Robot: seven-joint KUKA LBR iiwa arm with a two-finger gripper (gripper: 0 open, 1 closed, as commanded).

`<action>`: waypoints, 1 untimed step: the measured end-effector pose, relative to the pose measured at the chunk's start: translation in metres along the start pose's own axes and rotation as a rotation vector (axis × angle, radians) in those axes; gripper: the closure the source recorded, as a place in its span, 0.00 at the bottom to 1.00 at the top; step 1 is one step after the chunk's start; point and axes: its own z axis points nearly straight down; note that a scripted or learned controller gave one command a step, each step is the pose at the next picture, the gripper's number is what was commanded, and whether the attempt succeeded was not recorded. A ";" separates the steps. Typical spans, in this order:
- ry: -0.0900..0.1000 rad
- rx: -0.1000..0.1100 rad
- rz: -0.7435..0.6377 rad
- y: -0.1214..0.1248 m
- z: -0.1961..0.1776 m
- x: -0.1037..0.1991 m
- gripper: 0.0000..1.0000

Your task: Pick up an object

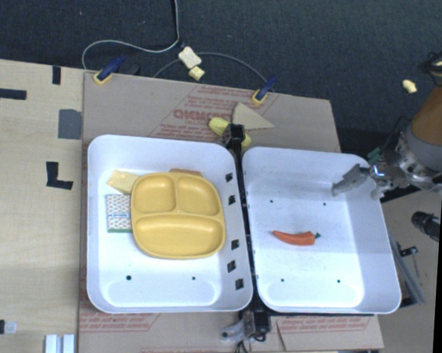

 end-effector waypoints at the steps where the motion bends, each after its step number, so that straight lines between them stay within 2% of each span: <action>1: 0.010 0.017 -0.009 -0.051 0.093 0.079 0.00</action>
